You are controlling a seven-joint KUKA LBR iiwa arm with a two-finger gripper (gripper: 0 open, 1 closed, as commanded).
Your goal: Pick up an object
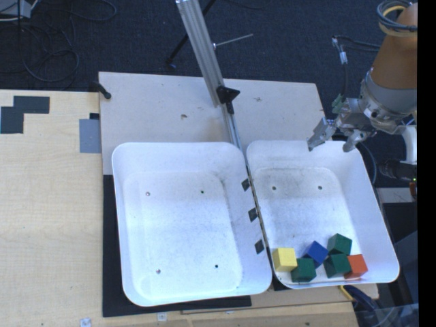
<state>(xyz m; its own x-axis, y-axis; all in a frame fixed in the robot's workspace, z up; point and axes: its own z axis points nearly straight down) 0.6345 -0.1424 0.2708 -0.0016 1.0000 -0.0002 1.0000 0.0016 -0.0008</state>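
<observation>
Claw (pixel 335 140) hangs w/ fingers spread wide, holding nothing, over right white bin's (pixel 371 189) far rim. Small coloured blocks (pixel 320 257) sit clustered in near corner; tight packing + bin wall may cause a missed grab.

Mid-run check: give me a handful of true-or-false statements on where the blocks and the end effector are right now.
1. All the blocks lie in the right bin. True.
2. The end effector is down among the blocks. False: it is at the far rim of the right bin, well away from the blocks at the near end.
3. The yellow block lies at the left end of the cluster. True.
4. The end effector holds the blue block. False: the blue block lies in the bin among the others.
5. The orange block lies in the left bin. False: it is in the near right corner of the right bin.
</observation>
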